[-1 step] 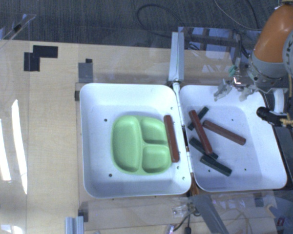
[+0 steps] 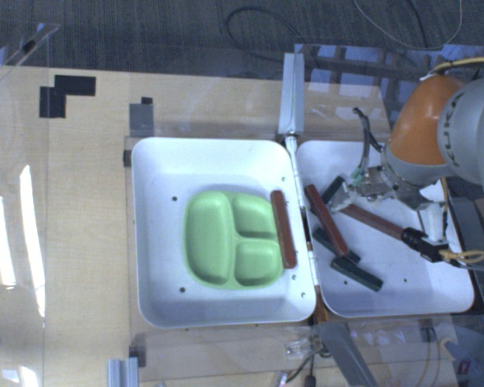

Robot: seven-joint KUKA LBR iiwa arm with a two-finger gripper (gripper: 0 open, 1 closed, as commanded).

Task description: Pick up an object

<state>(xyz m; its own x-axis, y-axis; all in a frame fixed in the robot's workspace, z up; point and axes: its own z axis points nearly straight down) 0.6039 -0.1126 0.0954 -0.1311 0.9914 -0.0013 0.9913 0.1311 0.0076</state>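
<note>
Lighting: bright, even, overhead — soft short shadows inside the left bin (image 2: 153,240) and right bin (image 2: 452,297). Glare: pale streaks at the far left of the counter (image 2: 81,216). Sharpness: moderate — mild softness throughout, dark floor (image 2: 145,14) grainy.

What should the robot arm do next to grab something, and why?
Probably lower a little onto the dark block in the right bin. The gripper hangs just beside that block, near the top of the reddish-brown stick, and nothing can be seen between its fingers yet. The green tray lies in the left bin.
</note>
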